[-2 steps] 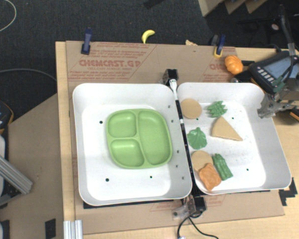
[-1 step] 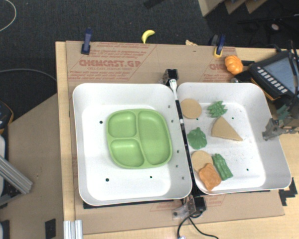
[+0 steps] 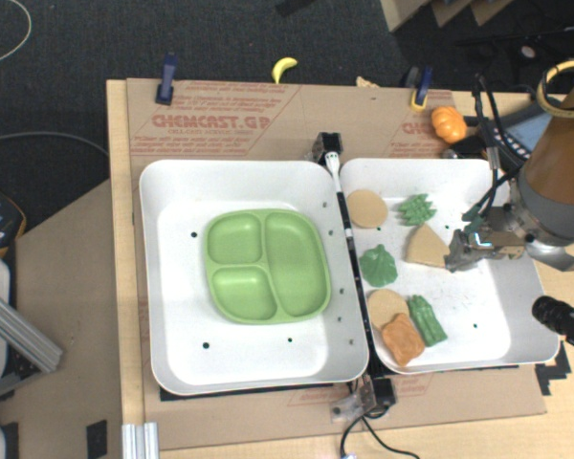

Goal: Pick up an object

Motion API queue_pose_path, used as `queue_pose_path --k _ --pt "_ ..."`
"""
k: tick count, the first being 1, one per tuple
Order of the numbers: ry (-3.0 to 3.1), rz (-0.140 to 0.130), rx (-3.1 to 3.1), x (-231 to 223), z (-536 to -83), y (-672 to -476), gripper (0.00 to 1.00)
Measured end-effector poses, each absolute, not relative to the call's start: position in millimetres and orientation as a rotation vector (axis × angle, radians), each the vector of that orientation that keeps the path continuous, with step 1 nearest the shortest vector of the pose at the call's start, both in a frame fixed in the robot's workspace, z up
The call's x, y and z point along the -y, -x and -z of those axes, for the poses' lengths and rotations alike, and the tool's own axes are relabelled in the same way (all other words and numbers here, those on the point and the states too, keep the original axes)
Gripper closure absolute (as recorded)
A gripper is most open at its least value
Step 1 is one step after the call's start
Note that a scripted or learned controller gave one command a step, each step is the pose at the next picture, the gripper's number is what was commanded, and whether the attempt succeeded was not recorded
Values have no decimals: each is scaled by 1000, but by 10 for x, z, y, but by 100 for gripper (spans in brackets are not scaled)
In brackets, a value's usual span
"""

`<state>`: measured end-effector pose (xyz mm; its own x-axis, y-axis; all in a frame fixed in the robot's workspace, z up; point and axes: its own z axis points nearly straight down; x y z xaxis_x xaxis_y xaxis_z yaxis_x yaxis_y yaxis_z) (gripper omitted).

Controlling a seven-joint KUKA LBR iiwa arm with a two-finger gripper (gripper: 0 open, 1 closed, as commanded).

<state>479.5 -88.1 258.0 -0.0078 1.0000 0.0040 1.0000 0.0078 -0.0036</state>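
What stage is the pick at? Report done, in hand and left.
Done: the hand has reached into the right bin, beside the tan wedge.
In hand: nothing shows between its fingers; whether they are open or shut cannot be told.
Left: the grasp and lift. The tan wedge, green leaf, tan disc and orange piece all lie on the bin floor.
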Motion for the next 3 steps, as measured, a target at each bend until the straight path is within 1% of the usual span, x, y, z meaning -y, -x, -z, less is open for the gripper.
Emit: queue_pose_path --k 1,2,3 --pt "2212 8 2234 140 -2949 -4803 100" --pt "2208 -10 2221 -502 -1785 -4774 100" --pt "2214 19 2236 -1276 -2948 -4801 100"
